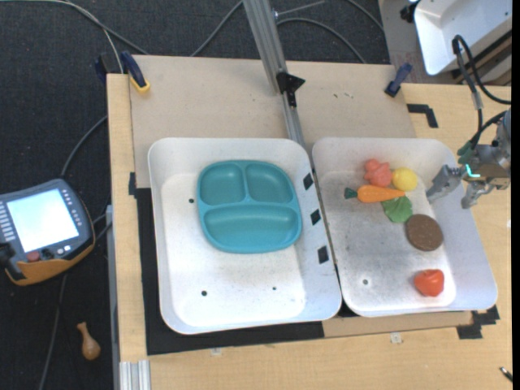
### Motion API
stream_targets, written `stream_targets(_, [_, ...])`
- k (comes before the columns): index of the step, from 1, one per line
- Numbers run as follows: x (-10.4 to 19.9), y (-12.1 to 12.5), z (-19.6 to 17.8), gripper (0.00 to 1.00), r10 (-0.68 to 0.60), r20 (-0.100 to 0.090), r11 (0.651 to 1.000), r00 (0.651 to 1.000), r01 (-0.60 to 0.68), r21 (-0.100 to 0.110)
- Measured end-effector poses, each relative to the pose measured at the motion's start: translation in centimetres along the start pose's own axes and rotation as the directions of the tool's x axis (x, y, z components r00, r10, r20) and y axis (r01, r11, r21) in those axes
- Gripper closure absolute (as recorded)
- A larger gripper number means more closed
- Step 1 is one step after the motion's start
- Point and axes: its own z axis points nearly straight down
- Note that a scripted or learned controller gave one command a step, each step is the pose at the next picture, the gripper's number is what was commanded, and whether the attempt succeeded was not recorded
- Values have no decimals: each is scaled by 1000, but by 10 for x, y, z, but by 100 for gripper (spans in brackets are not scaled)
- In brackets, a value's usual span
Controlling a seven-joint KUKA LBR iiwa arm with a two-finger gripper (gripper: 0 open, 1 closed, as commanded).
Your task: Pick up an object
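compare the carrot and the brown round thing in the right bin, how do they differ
The carrot is orange and elongated, lying crosswise with a dark green end; the brown disc is round and flat. The carrot sits higher in the view among other toy foods, the disc lower, closer to the red piece. Both lie in the right bin.

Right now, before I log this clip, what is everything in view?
white bins: 2, side by side on the bench
divided plate: 1, teal, left bin
carrot: 1, orange, right bin
pink item: 1, right bin, above the carrot
yellow item: 1, beside the pink one
green item: 1, below the carrot
brown disc: 1, right bin
red item: 1, right bin, near edge
handheld screen: 1, left of the bench
gripper: 1, grey, over the right bin's right edge, fingers open
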Motion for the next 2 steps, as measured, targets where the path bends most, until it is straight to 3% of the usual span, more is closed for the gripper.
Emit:
stream_targets(1, [0,1,-1,0,-1,1,1000,1000,1,-2])
stream_targets(2, [2,-2,41,0,0,-1,1000,1000,0,2])
